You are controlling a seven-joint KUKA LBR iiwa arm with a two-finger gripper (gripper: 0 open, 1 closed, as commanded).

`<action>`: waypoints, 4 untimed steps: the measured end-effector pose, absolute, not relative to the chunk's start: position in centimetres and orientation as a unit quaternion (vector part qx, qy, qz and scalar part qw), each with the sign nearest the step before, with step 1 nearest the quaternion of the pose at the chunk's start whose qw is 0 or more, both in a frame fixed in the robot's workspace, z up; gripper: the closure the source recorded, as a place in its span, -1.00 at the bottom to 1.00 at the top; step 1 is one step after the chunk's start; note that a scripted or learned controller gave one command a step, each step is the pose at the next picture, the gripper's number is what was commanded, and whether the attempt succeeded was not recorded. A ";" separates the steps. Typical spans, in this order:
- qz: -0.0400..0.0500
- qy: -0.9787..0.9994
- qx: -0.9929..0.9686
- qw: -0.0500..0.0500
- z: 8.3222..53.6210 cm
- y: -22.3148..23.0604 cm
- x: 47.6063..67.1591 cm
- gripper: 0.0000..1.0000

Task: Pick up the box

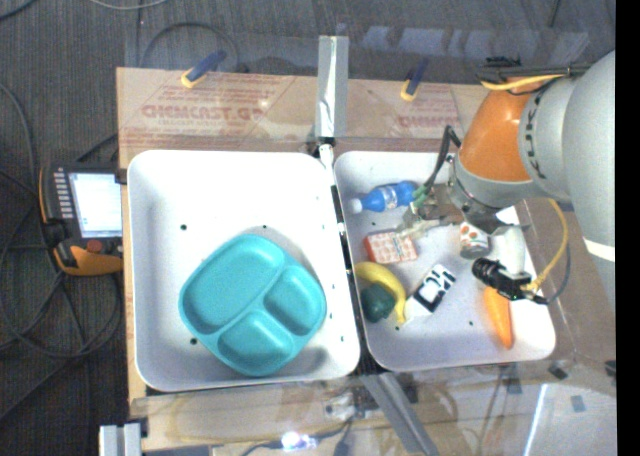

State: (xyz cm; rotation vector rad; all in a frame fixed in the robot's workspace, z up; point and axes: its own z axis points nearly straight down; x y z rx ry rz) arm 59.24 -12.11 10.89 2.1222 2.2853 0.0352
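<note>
Two bins side by side: plate (254, 304) in left bin (160, 194). In right bin (530, 344): bottle (386, 197) at back left, box (390, 247) just in front of it, banana (385, 282) nearer still, carrot (499, 317) at right. Gripper (428, 206) just right of bottle, behind box.

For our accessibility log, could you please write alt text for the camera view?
The grey and orange arm reaches into the right bin, its gripper above a small patterned box, beside a water bottle, banana and carrot. The left bin holds a teal divided plate.
</note>
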 end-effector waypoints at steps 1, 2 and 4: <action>0.010 0.733 0.681 0.009 10.6 -12.1 59.1 -1.00; 0.007 0.726 0.688 0.012 9.6 -11.1 58.8 -1.00; -0.002 0.746 0.666 0.000 18.3 -7.5 64.0 -1.00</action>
